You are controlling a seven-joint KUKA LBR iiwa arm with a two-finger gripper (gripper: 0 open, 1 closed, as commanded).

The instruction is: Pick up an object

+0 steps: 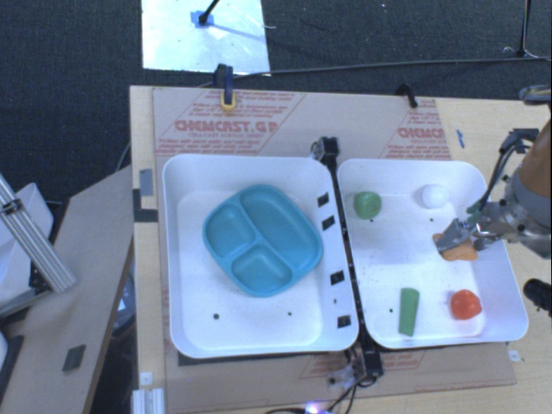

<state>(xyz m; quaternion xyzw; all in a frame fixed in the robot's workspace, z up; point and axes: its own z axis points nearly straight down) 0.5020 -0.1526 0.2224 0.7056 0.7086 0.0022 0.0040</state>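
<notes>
From my feed I see the two bins side by side on the bench. The left bin (185, 231) holds a blue plate (261, 240) with three sections, lying near the bin's centre and turned at an angle.

In the right bin (496, 317) I count five things. A green ball (367, 203) sits at about 10 o'clock from the bin's centre, and a white ball (433, 197) at about 1 o'clock, near the far wall. A green block (408, 310) lies at about 6 o'clock, lengthwise toward the near wall. A red piece (465, 304) sits at about 4 o'clock, just beside the block but apart from it.

The arm (535, 188) comes in at 3 o'clock. Its gripper (455, 240) is low over the right side of that bin, right at an orange piece (461, 252). The orange piece shows at and below the fingertips, touching them, but I cannot tell from this slant whether the pincer is closed on it or simply resting against it.
</notes>
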